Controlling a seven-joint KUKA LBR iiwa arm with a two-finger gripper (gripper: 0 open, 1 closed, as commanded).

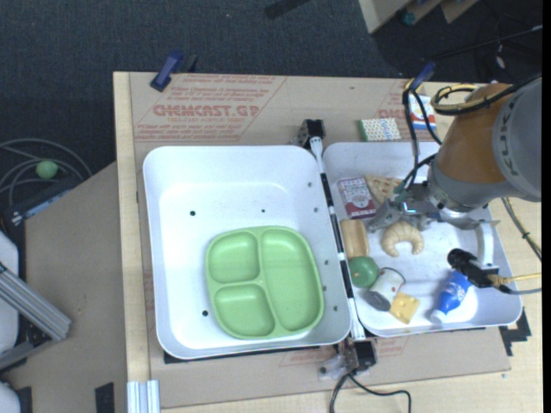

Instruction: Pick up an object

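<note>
Biggest risk here is the clutter: the right bin (pixel 504 312) is packed, and the croissant (pixel 403 238) sits just beside the red packet (pixel 354 196) and a tan block (pixel 353 237), so closing down could clip a neighbour or shove the croissant away instead of lifting it. The green ball (pixel 363 271) and blue bottle (pixel 451 294) lie nearer, easy to knock. The pincer (pixel 401 212) hangs right over the croissant's far edge, maybe touching. Can't tell how far it's open or whether it grips anything. The green divided plate (pixel 262 281) sits alone in the left bin (pixel 172 231).
</note>
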